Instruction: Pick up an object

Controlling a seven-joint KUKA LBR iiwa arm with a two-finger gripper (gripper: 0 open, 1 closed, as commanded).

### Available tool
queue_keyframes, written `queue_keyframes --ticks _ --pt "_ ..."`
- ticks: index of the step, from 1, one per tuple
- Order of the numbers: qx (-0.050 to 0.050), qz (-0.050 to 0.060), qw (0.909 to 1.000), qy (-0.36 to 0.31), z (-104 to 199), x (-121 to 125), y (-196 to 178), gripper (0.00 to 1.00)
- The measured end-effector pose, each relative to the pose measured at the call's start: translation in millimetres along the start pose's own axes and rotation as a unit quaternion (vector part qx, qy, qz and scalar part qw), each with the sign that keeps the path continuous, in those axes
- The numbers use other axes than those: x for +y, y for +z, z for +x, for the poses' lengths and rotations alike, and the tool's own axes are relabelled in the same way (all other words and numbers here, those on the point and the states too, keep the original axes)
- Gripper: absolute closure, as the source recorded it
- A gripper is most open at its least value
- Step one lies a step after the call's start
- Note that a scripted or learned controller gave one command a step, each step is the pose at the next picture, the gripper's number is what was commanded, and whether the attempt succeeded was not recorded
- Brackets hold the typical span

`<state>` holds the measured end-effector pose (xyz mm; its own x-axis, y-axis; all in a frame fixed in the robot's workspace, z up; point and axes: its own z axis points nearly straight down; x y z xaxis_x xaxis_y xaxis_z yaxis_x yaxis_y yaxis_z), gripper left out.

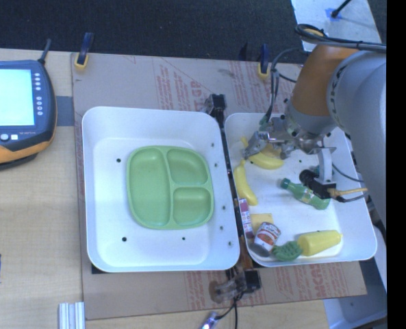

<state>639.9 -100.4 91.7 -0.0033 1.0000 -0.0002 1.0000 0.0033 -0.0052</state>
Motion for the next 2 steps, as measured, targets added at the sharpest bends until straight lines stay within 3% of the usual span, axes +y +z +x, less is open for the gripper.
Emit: queue_keyframes --ticks 1,2 --pt "0.000 0.000 1.0000 0.000 -62 -34 0 0.00" --pt "0.000 -0.001 1.0000 0.000 -80 -72 0 0.00"
